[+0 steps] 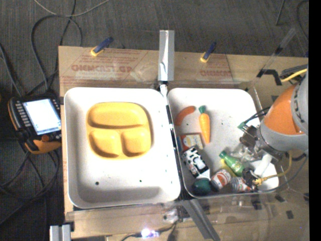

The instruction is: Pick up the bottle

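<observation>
A small green bottle (231, 162) lies on its side near the front right of the right bin (225, 97). My gripper (248, 154) hangs just to the right of it, right at the bottle's end, under the grey wrist and its orange band (281, 119). The dark gripper body and cables hide where it meets the bottle, so I cannot tell whether they touch.
In the right bin lie a carrot (204, 123), an orange-red piece (184, 115), a small box (192, 141), a black-and-white item (195, 162), a dark green ball (201, 186) and two cans (220, 178). The left bin (75, 174) holds a yellow divided tray (119, 128).
</observation>
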